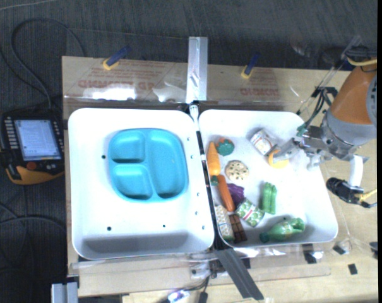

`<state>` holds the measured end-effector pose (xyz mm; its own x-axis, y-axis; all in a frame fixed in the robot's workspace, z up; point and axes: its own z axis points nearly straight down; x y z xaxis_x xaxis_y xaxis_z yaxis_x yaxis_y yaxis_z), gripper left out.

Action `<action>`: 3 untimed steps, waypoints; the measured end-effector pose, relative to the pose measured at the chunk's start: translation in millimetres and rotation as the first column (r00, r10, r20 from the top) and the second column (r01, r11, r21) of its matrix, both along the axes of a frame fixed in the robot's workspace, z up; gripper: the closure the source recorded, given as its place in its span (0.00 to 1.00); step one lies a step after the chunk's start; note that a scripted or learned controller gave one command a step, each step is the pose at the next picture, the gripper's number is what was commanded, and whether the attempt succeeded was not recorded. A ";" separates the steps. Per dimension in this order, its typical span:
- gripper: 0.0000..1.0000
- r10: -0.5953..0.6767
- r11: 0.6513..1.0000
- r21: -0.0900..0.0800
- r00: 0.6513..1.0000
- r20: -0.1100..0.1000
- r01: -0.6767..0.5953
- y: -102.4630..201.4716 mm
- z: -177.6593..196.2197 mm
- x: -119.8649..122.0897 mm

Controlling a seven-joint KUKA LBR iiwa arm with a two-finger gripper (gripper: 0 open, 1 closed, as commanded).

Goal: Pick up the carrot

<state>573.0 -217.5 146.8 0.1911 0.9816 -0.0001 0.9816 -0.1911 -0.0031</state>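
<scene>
The carrot [225, 192], a slim orange piece, lies along the left wall of the right bin [317, 188], pointing towards the front. A paler orange-yellow piece [213, 158] lies just behind it by the divider. My gripper [302, 145] hangs over the bin's right rear part, well to the right of the carrot and apart from it. A small yellow item [278, 159] lies close to the gripper's left. The grey wrist and orange band [357, 98] reach in from the right edge.
Around the carrot lie a teal round item [225, 147], a cookie [237, 169], a purple piece [237, 191], a dark bar [235, 227] and a green-white packet [251, 213]. A silver can [261, 141], two green items [268, 197] [283, 228]. The left bin holds a blue divided plate [148, 163].
</scene>
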 end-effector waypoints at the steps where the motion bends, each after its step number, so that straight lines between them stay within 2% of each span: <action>1: 0.00 0.024 1.000 -0.002 1.000 0.000 -0.024 7.1 12.9 -14.1; 2: 0.00 -0.104 0.995 0.010 0.995 -0.003 0.104 11.3 -41.7 15.3; 3: 0.00 -0.196 0.981 0.000 0.981 0.001 0.196 6.6 -11.5 15.5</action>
<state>588.5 -210.8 135.3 0.3800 0.9250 0.0002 0.9250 -0.3800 -0.0021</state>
